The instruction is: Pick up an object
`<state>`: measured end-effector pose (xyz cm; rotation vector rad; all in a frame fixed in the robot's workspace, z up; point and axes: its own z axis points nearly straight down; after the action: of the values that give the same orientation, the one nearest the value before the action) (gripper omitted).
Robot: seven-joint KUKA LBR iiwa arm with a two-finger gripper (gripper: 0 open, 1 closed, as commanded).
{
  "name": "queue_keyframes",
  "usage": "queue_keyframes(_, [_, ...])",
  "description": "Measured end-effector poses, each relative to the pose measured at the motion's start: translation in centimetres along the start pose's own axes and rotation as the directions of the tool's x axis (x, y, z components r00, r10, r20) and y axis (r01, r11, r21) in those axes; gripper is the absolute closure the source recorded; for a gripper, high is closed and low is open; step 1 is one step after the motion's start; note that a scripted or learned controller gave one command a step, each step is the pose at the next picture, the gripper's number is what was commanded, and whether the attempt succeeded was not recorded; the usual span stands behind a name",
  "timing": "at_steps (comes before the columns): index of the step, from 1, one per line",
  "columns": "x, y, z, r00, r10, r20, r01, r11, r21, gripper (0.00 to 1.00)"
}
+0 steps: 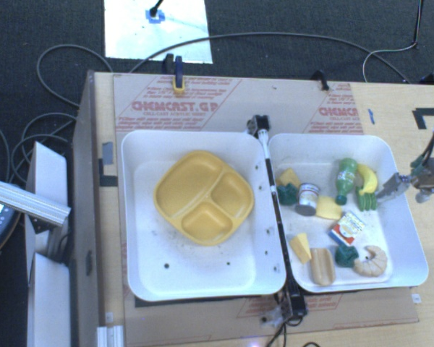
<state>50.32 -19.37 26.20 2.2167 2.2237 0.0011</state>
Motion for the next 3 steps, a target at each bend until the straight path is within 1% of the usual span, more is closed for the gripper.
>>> queue_keyframes(1, [3.7, -1.7, 11.2, 1.000, 0.002, -0.001, -0.002, 1.000, 0.002, 0.00])
queue_keyframes(2, [8.1, 4.7, 17.7, 1.000, 0.000, 0.000, 0.000, 1.000, -0.003, 0.00])
queue_keyframes(3, [7.7, -1.7, 17.8, 1.000, 0.002, -0.001, -0.002, 1.000, 0.001, 0.00])
